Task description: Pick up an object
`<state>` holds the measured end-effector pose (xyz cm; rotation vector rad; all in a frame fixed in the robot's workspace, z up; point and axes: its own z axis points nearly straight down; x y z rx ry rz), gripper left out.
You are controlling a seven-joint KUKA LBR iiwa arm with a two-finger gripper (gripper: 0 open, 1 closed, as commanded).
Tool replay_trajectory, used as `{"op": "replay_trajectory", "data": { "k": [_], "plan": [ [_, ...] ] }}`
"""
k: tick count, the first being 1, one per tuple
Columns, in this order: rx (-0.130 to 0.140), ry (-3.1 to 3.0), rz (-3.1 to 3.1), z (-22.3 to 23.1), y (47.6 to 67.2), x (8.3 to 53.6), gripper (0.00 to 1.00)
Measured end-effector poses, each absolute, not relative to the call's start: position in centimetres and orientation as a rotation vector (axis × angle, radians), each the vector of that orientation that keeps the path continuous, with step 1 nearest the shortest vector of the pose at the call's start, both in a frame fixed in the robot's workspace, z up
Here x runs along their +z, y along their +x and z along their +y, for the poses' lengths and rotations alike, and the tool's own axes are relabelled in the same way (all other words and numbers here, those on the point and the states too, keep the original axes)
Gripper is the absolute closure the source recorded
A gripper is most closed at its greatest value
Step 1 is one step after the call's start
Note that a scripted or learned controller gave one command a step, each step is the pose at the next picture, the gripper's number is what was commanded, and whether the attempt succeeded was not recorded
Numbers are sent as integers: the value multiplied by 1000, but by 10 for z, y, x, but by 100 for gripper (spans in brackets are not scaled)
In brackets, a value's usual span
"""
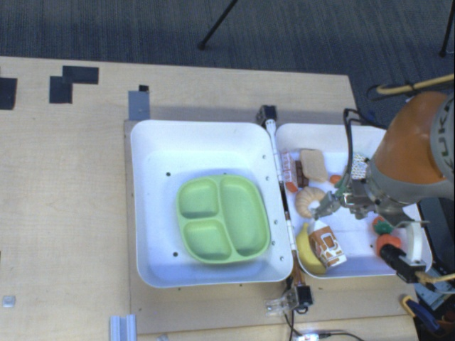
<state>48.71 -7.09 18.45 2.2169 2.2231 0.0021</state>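
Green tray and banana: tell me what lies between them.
In the camera view, between the green tray and banana lie bare bin floor and the two white bins' adjoining rims.

Robot lab: bench (pixel 64 190), white bins (pixel 153 155), tripod leg (pixel 226 13)

Even, bright overhead light, soft shadows, mild glare on the white bins (pixel 153 155), slightly soft focus throughout.

My counter (pixel 64 212) is pale wood with black patches (pixel 71 82) near its far left edge. Beyond it lies dark blue carpet (pixel 142 13), crossed by a thin black stand leg (pixel 227 13). A small connector with wires (pixel 295 300) sits at the near edge.
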Motion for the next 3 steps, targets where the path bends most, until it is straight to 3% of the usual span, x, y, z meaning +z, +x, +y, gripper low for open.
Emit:
{"op": "replay_trajectory", "data": {
  "k": [1, 2, 3],
  "plan": [
    [10, 2214, 2221, -83, 489, 87, 0],
    [22, 2204, 2212, -84, 494, 100, 100],
    [14, 2207, 2217, -86, 502, 88, 100]
  ]
}}
